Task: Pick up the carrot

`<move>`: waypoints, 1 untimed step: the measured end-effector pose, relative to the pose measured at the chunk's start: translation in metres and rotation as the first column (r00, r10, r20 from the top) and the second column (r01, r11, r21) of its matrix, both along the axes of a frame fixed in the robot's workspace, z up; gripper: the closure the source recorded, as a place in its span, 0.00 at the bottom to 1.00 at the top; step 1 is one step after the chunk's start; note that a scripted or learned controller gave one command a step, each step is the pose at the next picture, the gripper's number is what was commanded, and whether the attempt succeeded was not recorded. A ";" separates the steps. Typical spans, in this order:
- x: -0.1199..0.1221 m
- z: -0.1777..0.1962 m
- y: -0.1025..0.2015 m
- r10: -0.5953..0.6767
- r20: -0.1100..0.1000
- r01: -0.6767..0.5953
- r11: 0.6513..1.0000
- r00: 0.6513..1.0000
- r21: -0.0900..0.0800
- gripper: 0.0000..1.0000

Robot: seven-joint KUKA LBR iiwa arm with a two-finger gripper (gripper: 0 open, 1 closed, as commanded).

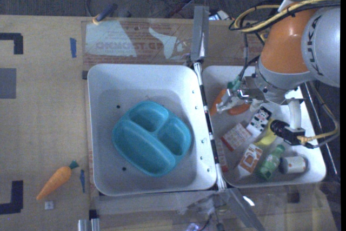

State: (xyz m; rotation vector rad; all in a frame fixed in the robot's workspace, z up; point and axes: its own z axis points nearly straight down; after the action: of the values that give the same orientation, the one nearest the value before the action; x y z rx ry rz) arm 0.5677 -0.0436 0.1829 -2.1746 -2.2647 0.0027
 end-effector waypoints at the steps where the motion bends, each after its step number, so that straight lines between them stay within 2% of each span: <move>1: 0.030 -0.077 -0.060 -0.182 0.000 0.182 0.983 0.983 0.000 0.00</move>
State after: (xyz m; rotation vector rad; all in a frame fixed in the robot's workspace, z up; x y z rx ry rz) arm 0.5975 -0.1040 0.1063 -2.3721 -2.0571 0.0023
